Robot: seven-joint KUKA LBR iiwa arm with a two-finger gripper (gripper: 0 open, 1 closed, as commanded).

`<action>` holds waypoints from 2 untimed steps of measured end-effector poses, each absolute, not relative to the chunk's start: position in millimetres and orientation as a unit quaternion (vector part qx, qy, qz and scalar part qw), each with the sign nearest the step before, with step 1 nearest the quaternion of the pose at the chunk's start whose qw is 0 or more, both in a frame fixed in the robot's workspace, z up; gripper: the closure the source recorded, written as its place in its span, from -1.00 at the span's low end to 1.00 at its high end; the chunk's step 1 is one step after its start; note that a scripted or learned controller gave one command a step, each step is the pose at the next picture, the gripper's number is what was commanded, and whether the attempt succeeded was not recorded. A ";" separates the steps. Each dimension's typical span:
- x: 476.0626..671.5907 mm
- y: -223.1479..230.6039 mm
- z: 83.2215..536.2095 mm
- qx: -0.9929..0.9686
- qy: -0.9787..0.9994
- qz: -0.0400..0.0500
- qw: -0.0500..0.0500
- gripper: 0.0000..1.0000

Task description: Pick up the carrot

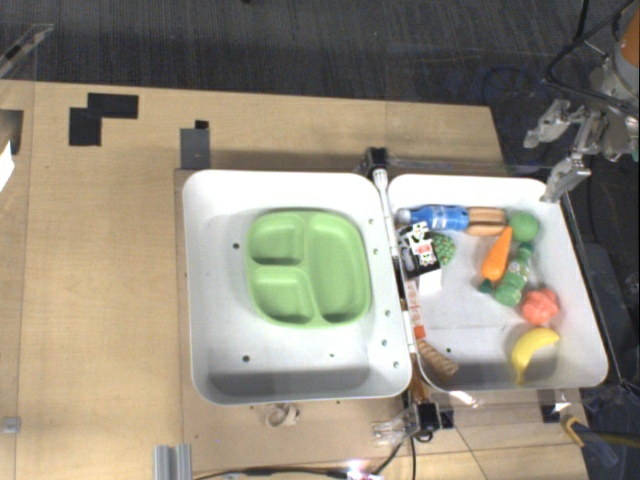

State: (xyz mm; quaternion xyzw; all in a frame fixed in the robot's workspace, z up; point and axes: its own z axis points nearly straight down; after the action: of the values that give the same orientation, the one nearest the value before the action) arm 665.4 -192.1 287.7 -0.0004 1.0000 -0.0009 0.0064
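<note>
Carrot (497, 253) in right bin (590, 303); end effector (562, 153) open above

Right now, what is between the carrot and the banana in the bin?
In the camera view, a red-orange tomato lies between the carrot and the banana, with a green toy just below the carrot's tip.

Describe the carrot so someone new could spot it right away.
Look in the right bin, toward its far side. The carrot lies slanted just below a brown sausage and beside a green toy. It's the one orange, tapered piece.
</note>
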 end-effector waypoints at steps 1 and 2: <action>613.6 -205.6 183.1 -0.025 1.000 0.000 0.003 -1.00; 621.8 -205.4 118.4 -0.150 0.989 -0.005 0.016 -1.00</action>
State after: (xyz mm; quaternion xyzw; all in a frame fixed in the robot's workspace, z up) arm 621.8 -205.4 118.4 -0.1502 0.9885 -0.0054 0.0164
